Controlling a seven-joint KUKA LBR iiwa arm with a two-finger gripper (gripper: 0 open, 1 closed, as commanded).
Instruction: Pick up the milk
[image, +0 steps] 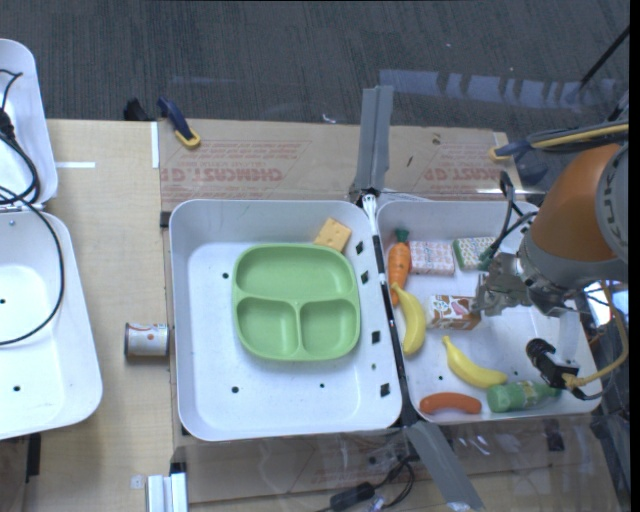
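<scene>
a: where's the milk (453, 311)?

b: lying flat in the right bin (510, 352), touching or just to the left of the end effector (492, 297). it's a small carton, white with brown and red print.

a: does the end effector have it?

b: can't tell. its tip is at the carton's right end, but whether it's spread or pinching isn't visible from this angle.

a: what else is close?

b: 1 banana (408, 318) just left of the milk, another banana (472, 366) below the end effector. a carrot (399, 262) up and to the left, 2 small boxes (432, 257) above. a sausage (451, 403) and a green bottle (520, 396) lie further below.

a: how will it handle?

b: my guess: light, thin card, so it dents if squeezed hard, and the coated faces may be a bit slick. i'd take it across the narrow width near the middle, with moderate force.

a: risks?

b: gripping at the very end could let it pivot or slip out.
</scene>
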